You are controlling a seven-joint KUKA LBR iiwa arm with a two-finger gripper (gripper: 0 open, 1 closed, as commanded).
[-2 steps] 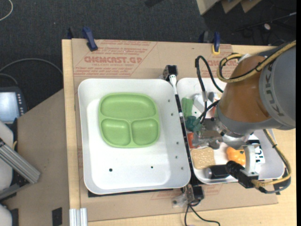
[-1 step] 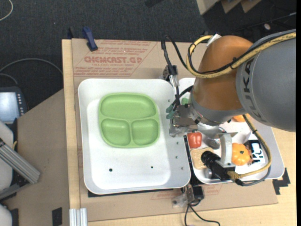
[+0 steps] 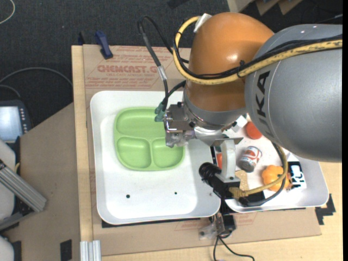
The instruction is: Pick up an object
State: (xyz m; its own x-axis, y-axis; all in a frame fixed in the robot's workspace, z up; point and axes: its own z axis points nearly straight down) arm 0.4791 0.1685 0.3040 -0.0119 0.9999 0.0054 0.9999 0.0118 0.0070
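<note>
Two shallow white bins are set side by side on a brown board (image 3: 87,145) that covers the tabletop. Red print reading "CHEMCAST" (image 3: 128,68) can be read on the board above the left bin (image 3: 147,205); the smaller lines under it are too fine to be read. Part of black lettering, "KU", is seen on the grey arm (image 3: 304,91) at the right of the frame. A black-and-white printed tag (image 3: 294,176) is seen at the right bin (image 3: 312,196); its marks cannot be made out.

The arm is brought in from the right and bent downward over the seam between the bins, with its orange band (image 3: 228,48) at upper centre and a yellow-and-black cable (image 3: 288,53) draped across it. The wrist is pointed down at the lower right corner of a green divided tray (image 3: 138,143), which lies in the left bin.

Small objects are gathered in the right bin: a red-and-white can (image 3: 251,157), an orange item (image 3: 271,174) just beside it, and a red piece (image 3: 253,129) above. Whether the jaws are released or clenched cannot be told, since they are hidden under the wrist.

A blue clamp (image 3: 103,43) is fixed at the board's upper left edge.
</note>
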